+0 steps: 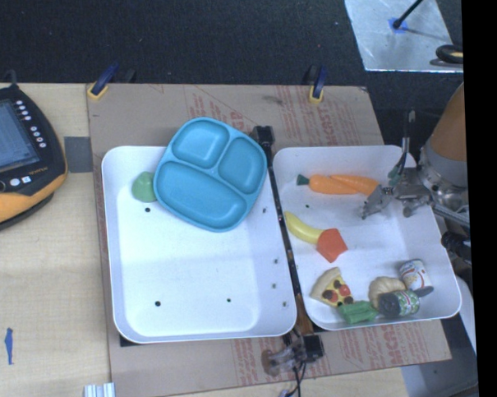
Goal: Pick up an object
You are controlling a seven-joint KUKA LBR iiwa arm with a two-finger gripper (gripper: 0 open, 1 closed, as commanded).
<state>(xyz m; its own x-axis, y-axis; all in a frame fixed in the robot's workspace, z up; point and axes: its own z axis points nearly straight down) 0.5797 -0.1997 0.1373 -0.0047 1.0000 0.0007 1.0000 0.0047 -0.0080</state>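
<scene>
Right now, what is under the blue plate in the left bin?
A green thing pokes out from under the left edge of the blue plate, resting in the left bin. Most of it is covered, so I cannot tell what it is.

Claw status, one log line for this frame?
claw: open, holding nothing | location: right bin, far right | nearest: carrot, apart | pick: not yet done

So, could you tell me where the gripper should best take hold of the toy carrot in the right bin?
I would grip the carrot across its thick orange middle, coming straight down from above. It lies flat and nearly level, apart from the other toys, with bare bin floor along both long sides for the fingers. The green tip looks too narrow. The gripper sits just beside its right end.
</scene>
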